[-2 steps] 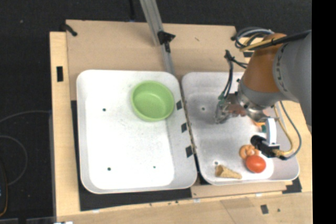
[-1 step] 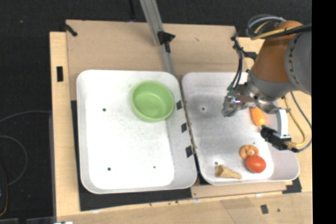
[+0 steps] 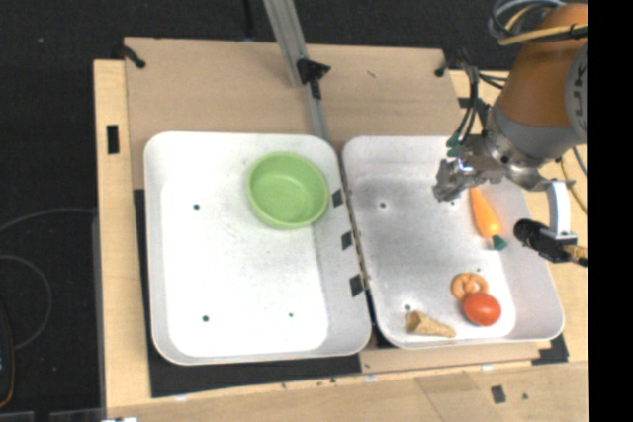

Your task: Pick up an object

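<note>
Two white bins are seen side by side on the desk point(image 3: 198, 94), inner rims nearly touching. The left bin point(image 3: 188, 311) carries a green bowl point(image 3: 288, 191) near its upper right corner; the rest of its floor is open. The right bin point(image 3: 396, 242) has open floor across its left and middle; objects are grouped along its right and lower side. An orange carrot point(image 3: 485, 215) lies near the right rim, its green tip pointing down. A red tomato point(image 3: 482, 309) sits near the lower right corner, touching a smaller orange item point(image 3: 466, 286) just above it that is hard to identify. A tan cone point(image 3: 428, 323) lies close to the lower rim, left of the tomato. The pincer point(image 3: 450, 185) is placed over the upper right part of the right bin, just left of the carrot's upper end; nothing is seen between its tips, and whether they are wide or narrow cannot be told. The arm point(image 3: 539, 104) is cut off at the right edge. A grey pole point(image 3: 282, 15) crosses the desk's far edge toward the gap between the bins.
</note>
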Robot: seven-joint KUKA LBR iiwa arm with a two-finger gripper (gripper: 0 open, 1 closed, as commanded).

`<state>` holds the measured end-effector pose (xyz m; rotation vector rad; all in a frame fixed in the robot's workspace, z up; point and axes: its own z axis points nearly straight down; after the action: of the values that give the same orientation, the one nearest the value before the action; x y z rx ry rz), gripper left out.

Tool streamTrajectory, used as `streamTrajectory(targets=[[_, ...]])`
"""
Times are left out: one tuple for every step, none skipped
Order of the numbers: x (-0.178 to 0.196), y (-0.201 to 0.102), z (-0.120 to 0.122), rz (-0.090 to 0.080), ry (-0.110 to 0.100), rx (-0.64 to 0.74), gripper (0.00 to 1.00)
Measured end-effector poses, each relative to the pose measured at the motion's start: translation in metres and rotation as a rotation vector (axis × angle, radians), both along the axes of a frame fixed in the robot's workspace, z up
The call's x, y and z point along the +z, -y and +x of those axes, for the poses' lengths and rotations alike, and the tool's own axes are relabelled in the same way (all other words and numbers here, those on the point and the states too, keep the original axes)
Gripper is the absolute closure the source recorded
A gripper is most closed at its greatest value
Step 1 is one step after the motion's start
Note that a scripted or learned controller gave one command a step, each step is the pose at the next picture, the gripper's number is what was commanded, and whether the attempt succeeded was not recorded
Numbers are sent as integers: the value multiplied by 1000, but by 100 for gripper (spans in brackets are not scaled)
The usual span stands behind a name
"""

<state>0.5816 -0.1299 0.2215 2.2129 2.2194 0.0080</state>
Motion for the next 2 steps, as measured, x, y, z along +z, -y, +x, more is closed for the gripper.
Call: streamTrajectory(targets=[[50,1,2,0,-1,1,100],[37,-50,-12,2,-8,3,100]])
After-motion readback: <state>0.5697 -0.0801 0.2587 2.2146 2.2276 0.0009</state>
